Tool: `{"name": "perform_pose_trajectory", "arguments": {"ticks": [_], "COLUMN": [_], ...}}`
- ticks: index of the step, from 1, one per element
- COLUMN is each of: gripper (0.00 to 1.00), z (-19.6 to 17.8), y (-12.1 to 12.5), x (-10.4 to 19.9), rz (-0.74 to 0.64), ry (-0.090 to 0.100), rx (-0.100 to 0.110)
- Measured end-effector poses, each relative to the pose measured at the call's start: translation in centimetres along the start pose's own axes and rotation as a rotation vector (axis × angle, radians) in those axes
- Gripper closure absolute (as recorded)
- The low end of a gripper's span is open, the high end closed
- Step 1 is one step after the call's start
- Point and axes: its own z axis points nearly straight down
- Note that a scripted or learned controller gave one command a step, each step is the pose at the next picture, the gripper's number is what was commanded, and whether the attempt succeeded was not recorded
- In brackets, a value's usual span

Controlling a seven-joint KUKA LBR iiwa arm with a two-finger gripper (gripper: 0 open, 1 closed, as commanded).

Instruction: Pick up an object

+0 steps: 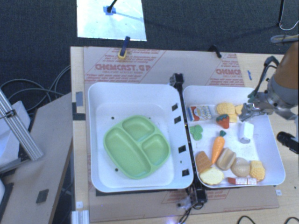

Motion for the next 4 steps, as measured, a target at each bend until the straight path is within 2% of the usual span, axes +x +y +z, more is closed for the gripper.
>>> {"name": "perform_pose_trajectory", "arguments": {"ticks": [1,2,3,4], "gripper": [1.00,1.00,1.00,1.00], "z": [-2.0,-1.3,-2.3,-1.2], "y": [0.1,-1.4,-3.4,-5.0], "x": [0.0,4.2,9.3,14.6], "rz": [-0.004,-0.008,-0.010,-0.010], "ry": [0.001,0.003,0.004,0.005], "rx": [0.002,0.006,0.005,0.006]}}
